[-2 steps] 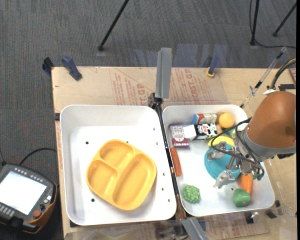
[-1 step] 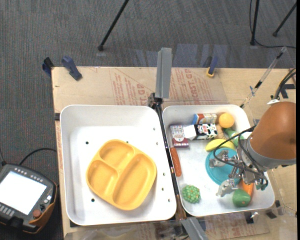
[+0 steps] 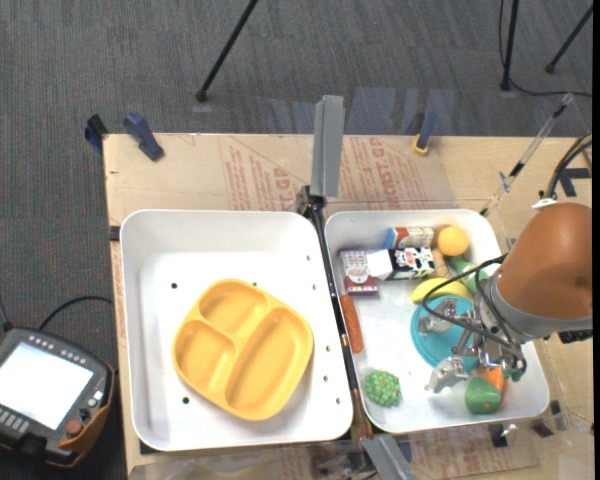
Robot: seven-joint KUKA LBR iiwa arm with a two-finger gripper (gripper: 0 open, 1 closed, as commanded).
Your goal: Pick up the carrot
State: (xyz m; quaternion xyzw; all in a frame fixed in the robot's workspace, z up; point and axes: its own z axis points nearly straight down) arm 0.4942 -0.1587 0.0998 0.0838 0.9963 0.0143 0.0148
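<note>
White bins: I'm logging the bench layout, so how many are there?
2. The left bin holds a yellow divided plate; the right bin holds the toy food, with the gripper low over its right side.

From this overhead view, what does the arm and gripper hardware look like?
A bulky rounded orange band tops the arm, with a grey collar beneath it. Below sits a silvery metal gripper of exposed linkages. Dark cables loop around the wrist, with a green one among them.
</note>
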